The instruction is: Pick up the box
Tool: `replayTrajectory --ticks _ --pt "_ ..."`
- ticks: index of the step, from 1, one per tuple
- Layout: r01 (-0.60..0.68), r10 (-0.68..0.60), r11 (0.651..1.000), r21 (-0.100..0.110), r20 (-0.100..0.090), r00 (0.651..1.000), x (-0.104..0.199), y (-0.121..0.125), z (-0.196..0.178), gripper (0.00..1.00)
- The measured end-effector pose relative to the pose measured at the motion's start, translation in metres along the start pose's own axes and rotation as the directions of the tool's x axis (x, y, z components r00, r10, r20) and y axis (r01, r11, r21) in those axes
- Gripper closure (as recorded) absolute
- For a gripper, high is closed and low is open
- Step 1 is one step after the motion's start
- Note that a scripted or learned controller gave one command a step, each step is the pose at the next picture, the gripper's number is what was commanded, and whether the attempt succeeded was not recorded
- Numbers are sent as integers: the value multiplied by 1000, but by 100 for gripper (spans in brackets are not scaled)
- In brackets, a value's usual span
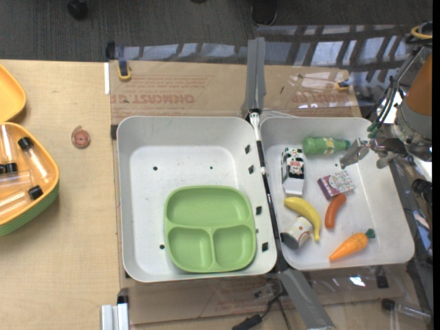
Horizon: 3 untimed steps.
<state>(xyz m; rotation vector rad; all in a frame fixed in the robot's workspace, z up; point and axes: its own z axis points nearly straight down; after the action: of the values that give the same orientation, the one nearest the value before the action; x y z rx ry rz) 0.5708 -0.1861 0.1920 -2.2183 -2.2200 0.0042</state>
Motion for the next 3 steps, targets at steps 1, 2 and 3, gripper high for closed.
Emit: replayTrajectory --ticks 1,2,3 --pt "118 -118 993 -15 6 993 30 -21 94 0" --pt "114 -114 993 -20 10 993 27 -19 83 100" --pt "114 -114 993 -19 10 993 27 -19 83 0"
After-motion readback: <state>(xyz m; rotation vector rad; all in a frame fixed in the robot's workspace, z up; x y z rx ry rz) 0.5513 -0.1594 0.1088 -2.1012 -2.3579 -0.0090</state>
